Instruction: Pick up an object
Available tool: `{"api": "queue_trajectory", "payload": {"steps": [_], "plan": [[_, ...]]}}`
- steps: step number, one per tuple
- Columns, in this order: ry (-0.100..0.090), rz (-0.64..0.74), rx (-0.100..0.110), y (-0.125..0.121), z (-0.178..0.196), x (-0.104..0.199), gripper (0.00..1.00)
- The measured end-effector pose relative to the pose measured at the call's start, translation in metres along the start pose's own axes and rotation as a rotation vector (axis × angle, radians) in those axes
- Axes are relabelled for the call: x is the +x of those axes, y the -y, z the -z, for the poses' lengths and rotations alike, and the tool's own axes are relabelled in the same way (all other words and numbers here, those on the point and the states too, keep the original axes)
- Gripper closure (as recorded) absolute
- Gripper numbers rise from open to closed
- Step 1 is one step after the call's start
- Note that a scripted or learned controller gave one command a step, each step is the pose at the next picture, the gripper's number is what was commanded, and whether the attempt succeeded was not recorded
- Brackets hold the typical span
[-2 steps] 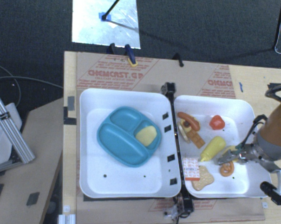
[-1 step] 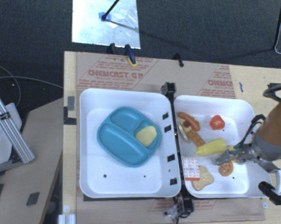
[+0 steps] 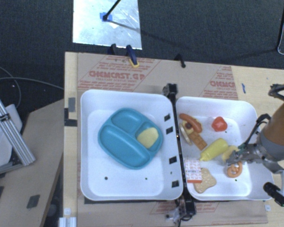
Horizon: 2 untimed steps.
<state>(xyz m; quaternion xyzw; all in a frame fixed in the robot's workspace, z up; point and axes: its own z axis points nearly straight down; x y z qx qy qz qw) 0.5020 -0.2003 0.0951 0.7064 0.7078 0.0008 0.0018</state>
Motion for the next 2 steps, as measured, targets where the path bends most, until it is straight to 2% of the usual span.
{"api": "queue_trajectory", "payload": {"steps": [1, 2], "plan": [[-0.005, 0.013, -0.002, -0.035, 0.027, 0.105, 1.00], [-0.003, 0.009, -0.005, -0.014, 0.131, 0.165, 1.00]]}}
